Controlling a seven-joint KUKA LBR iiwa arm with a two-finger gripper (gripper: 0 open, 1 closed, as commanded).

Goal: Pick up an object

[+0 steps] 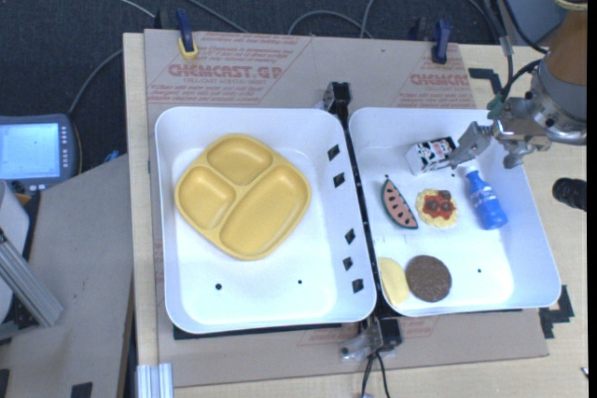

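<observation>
Camera view: approach step, nothing lifted yet.
You see, left to right, a yellow divided plate [242,196] in the left bin [177,294], then toys in the right bin [532,289]; the blue bottle [485,200] lies just below the gripper [492,143], whose fingers stand apart and bare, so next descend and close.

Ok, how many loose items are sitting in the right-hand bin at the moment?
5, maybe 6: black-and-white carton at the back, blue bottle beside the gripper, watermelon slice, red-and-yellow food piece mid-bin, brown disc overlapping a yellow piece in front.
</observation>
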